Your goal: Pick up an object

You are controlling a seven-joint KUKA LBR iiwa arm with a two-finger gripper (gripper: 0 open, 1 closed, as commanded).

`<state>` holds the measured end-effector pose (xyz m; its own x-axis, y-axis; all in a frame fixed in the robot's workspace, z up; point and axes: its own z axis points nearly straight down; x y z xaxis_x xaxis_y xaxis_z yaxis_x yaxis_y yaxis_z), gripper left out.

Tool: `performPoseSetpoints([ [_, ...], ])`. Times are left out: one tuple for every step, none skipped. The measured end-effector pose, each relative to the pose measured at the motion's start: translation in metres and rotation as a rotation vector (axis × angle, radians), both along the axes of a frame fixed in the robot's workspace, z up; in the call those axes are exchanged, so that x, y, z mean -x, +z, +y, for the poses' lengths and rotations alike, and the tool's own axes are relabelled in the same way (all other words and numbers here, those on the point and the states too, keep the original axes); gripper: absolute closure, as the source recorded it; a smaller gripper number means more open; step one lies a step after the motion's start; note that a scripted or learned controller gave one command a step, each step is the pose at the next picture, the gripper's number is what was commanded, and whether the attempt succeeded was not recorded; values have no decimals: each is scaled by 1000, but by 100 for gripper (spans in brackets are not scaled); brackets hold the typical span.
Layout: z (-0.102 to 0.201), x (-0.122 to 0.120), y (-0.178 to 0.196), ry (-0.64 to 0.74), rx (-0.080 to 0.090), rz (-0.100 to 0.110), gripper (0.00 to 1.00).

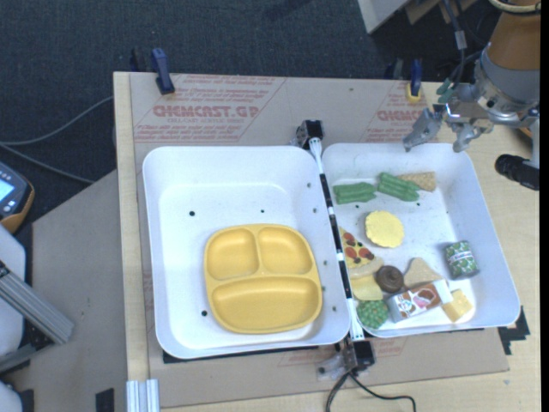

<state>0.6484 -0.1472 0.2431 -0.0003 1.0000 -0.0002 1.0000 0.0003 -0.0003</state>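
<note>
Two white bins side by side. Left bin [171, 187] holds a smooth yellow three-section plate [262, 277]. Right bin [480, 221] holds toy food: green beans [354, 193], a round yellow disc [384, 228], a pizza slice [356, 251], a brown donut [389, 278], a green can [461, 259]. I see the gripper [439, 133] above the right bin's far rim, fingers spread, holding nothing.

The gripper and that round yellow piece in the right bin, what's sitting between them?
In the camera view, the green bean pieces and a tan cracker lie between the gripper, open above the bin's far rim, and the round yellow piece.
</note>
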Motion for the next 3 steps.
performPoseSetpoints([
  [25, 46, -149, -1, -5, 17, 0],
  [49, 90, -159, -2, -3, 7, 0],
  [48, 87, -148, -2, 0, -1, 100],
])
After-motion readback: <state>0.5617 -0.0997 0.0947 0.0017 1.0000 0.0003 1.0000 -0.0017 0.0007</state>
